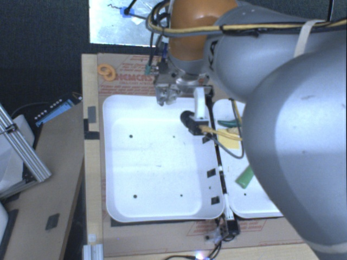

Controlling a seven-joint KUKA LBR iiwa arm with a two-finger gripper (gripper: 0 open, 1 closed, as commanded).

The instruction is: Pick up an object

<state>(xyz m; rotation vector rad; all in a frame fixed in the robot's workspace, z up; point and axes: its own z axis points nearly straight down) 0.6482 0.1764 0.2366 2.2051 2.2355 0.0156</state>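
Claw over left bin's far edge, clenched or released cannot tell; green block lies in right bin, unpicked.

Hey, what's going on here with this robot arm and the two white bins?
The grey arm reaches in from the right, and its gripper hangs over the far edge of the left bin. I can't see it holding anything. A green object lies in the right bin, which the arm partly covers. The pick looks not yet done.
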